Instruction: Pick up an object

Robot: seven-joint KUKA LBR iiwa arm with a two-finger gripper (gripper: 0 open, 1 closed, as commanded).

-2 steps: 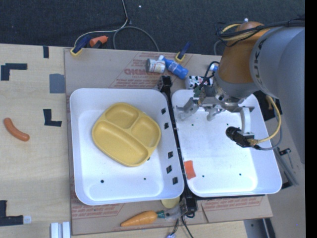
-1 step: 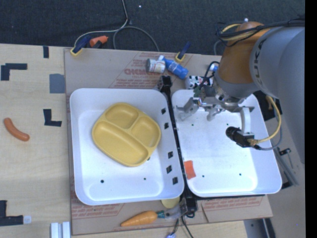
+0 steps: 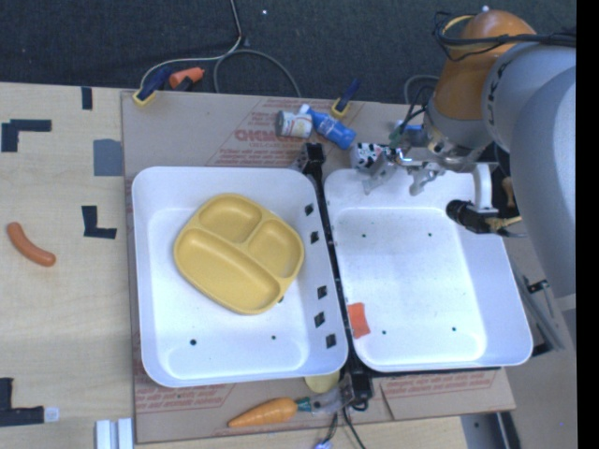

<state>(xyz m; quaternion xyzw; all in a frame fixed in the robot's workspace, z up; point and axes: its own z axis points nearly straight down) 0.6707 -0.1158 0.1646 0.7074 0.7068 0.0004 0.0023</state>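
Yellow tray (image 3: 240,253) lies in the left bin (image 3: 150,279), well apart from the gripper (image 3: 401,168) spread open over the right bin (image 3: 505,330)'s far rim; it should cross over, then descend on the tray's rim.

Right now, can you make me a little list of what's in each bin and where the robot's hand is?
left bin: a yellow plate with sections
right bin: a small orange piece near its left wall
gripper: above the right bin's far edge, open, holding nothing
beside the bins: toy carrot in front, toy sausage on the left
arm: reaching in from the right
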